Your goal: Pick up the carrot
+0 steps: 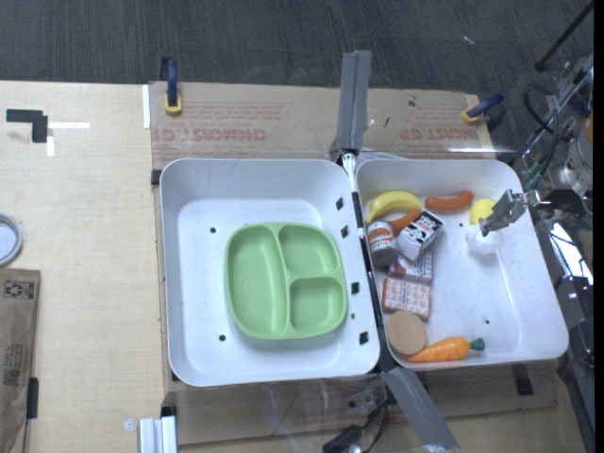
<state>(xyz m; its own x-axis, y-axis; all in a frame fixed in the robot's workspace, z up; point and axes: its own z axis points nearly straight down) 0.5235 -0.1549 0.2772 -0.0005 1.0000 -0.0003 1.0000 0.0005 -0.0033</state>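
**benchrat:** so where's the carrot (443,349) sitting? Looks like the front edge of the right bin (528,333), lying flat, leafy end pointing right, fat end touching that tan round disc (408,332)

**gripgeek:** yep. And the gripper (502,211) is well away from it, up near the bin's back right by the yellow thing (482,210). Can't tell if the jaws are spread or pressed together, too small and blurry from this angle

**benchrat:** what would a clean pick take then?

**gripgeek:** probably the arm should travel toward the front wall, then come down over the carrot's middle with the jaws across its width, not along it. The wall's close on one side and the disc crowds the fat end, so aiming mid-body looks safest. Tapered shape could squirt out if pinched near the tip
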